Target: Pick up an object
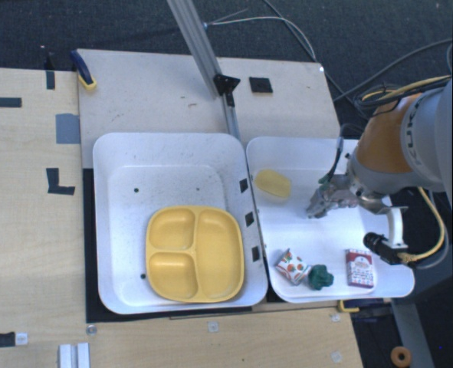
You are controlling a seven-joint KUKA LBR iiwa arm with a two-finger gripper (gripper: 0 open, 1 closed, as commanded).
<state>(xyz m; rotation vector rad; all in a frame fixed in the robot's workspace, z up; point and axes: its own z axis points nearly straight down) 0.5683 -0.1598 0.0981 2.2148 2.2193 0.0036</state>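
The arm is in the reaching step: the gripper [318, 208] hangs low over the right bin [306, 153], its tip above bare white floor, and nothing sits between its fingers. They look drawn close together, but at this slant I cannot tell whether they are open or shut.

Four things are on offer, all in this bin. The pale yellow lump [273, 183] lies to the fingers' left and a little toward the far wall, near but apart from them. The small printed packet [291, 267] and the dark green piece [320, 277] sit nearer the camera than the fingers, touching or nearly touching each other. The red-and-white box [359, 268] lies beyond them to the right, close to the near rim.

My guess is the yellow lump is the easiest target: it stands alone with open floor on the fingers' side. The next move would call for a short shift left, then a straight drop. The lump sits fairly near the divider between the bins, so room on its far side is tighter.

The left bin [111, 228] holds a yellow divided plate [195, 251], well apart from the fingers.
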